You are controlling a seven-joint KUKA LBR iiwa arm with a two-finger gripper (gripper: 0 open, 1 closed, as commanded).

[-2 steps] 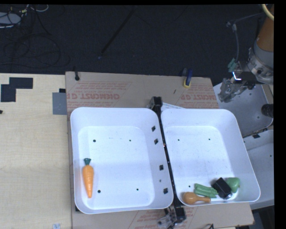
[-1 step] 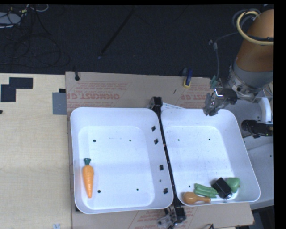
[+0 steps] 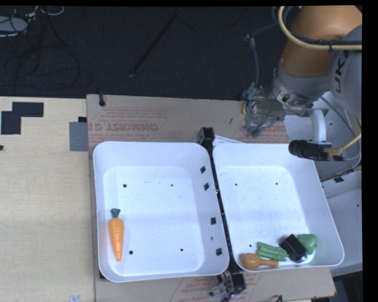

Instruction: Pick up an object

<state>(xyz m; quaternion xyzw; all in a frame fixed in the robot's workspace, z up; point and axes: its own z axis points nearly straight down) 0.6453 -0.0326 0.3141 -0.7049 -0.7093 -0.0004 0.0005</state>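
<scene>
Jaws [image 3: 255,127] above bins; carrot [image 3: 116,235] in left bin [image 3: 100,177].

Even overhead light, bins [image 3: 266,156] bright w/ mild glare; bkgd dark; soft shadows; slight blur.

Dark floor [image 3: 118,47] with loose cables [image 3: 35,17], pale wooden benchtop [image 3: 41,200], cardboard sheet [image 3: 153,118]

A single fixed camera looks down at a slant on two bins [image 3: 212,194], with the arm [image 3: 319,47] at right.
</scene>
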